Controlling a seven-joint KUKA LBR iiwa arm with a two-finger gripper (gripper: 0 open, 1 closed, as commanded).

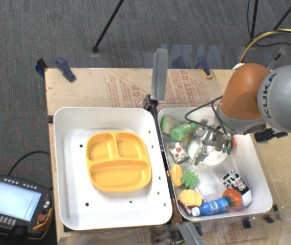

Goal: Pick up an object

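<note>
Camera view: the worktop carries two white bins. The left bin sits at lower centre-left and holds a yellow divided plate. The right bin sits at lower right and holds the candidate objects: a green bottle near its upper left, a small printed carton below that, a white dish at its centre, a green leafy toy, a yellow corn-like toy, a blue bottle along the bottom wall, a red tomato-like toy and a black-and-white carton. The arm enters from the right of the frame, and the gripper is lowered over the white dish. The fingers appear slightly apart, with no object visible between them. Judged step: descent and approach for a grasp; no pick is made yet. The next move calls for aligning over one target, most likely the dish rim or the neighbouring carton, closing, then lifting straight up. Hard to make out: the fingertips blur against the white dish, so contact cannot be confirmed. The arm's wrist hides the bin's upper right corner.
</note>
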